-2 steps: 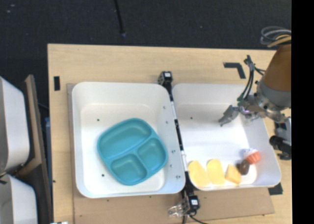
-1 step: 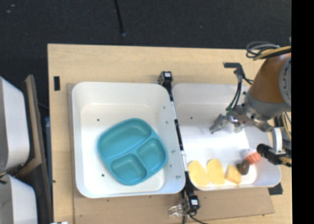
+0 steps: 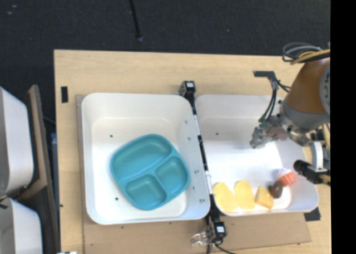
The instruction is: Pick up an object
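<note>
the arm comes in from the right, its body cut off at the frame's edge, and the gripper hangs low over the right bin near its middle — too small and blurred to tell its state. along that bin's near wall lie two pale yellow rounded pieces, a yellow wedge, a dark brown lump and a small orange-and-white item, the last two pressed together and hard to make out. the left bin holds a teal divided plate, tilted.
</note>
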Controlling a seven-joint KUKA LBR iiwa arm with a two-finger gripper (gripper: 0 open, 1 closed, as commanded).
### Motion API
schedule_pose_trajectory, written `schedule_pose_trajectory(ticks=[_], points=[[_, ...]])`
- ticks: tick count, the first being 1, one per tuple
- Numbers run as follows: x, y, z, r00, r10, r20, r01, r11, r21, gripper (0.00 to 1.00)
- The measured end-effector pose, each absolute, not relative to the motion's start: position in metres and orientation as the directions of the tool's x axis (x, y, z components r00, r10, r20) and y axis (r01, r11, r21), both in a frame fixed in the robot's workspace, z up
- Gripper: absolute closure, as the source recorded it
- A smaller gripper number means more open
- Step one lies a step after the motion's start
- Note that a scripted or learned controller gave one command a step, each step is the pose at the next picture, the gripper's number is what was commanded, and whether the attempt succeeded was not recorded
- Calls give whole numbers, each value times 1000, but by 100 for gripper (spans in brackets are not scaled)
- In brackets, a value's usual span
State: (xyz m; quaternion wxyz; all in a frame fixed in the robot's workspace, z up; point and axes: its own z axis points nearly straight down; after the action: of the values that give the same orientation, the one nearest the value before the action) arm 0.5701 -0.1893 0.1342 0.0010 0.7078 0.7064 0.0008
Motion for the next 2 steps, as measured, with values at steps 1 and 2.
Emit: schedule_pose_trajectory(ticks=[1,2], points=[[578,-194,180,0,1000,-1,1000,0,5,100],[578,-195,219,0,1000,-1,1000,0,4,100]])
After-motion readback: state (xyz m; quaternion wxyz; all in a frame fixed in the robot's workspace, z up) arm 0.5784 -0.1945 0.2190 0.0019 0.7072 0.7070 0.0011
